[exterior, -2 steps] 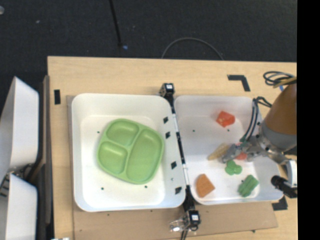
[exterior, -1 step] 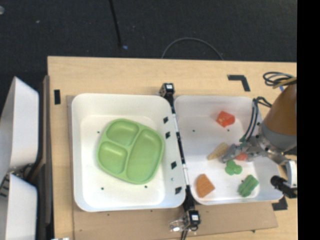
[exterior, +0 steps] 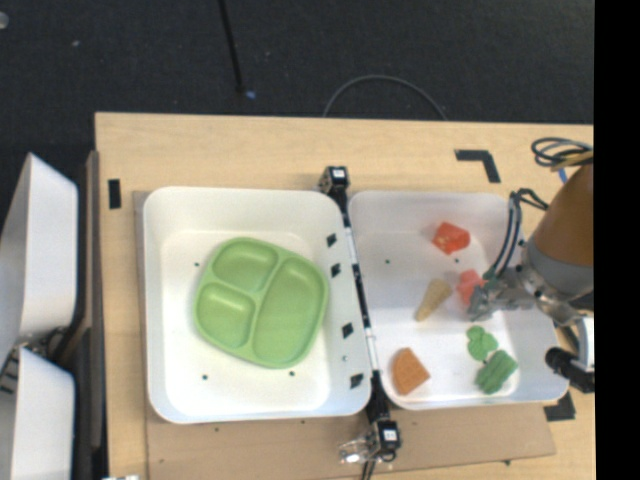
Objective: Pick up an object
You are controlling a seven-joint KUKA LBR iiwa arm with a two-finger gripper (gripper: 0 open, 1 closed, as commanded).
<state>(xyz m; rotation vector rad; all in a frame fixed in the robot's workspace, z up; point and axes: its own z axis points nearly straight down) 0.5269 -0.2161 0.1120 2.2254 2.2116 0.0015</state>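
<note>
Spanning pale wooden bench (exterior: 250,148): two shallow white plastic bins side by side. Left bin (exterior: 165,368): green divided plastic plate (exterior: 262,301) near centre, out of arm's way. Right bin (exterior: 395,218): candidate objects scattered loose, well apart for single picks — orange wedge (exterior: 409,370) at front left corner, green leafy toy pieces (exterior: 490,360) near front right corner, tan cone (exterior: 433,298) mid-bin, red block (exterior: 451,237) toward rear edge. Gripper (exterior: 488,298) low near right edge, touching or just beside small red piece (exterior: 468,286); jaw state: cannot tell.
</note>
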